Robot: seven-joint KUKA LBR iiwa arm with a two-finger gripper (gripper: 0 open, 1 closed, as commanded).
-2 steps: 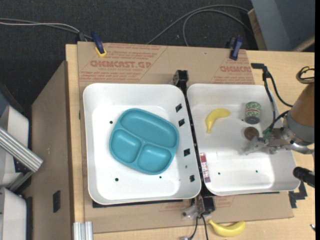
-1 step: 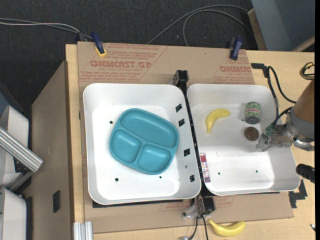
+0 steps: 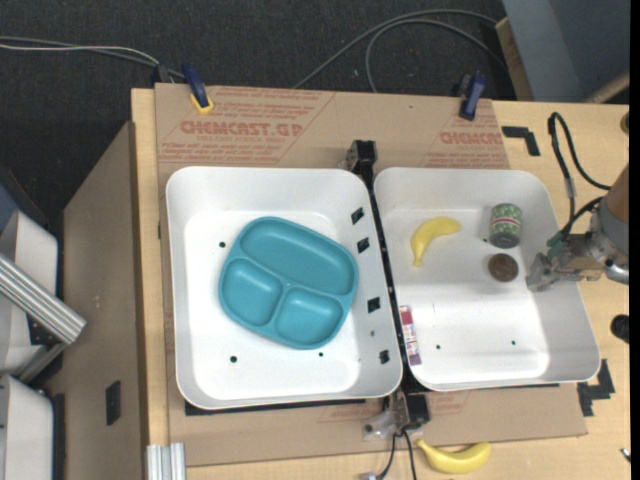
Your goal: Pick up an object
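The grey two-finger gripper (image 3: 545,271) is hanging over the right rim of the right-hand shallow white bin (image 3: 520,363); whether it is gripping anything cannot be told. Just beside it, a small brown round object (image 3: 502,266) is lying on the bin floor, with a green-labelled tin can (image 3: 506,225) standing right behind it. A yellow plastic banana (image 3: 432,237) is lying farther left, well apart. The bin's front half is offering open floor. The left-hand white bin (image 3: 200,358) is carrying a teal divided plastic plate (image 3: 288,282). A second yellow banana (image 3: 460,456) is lying outside, on the cardboard bench (image 3: 260,118).
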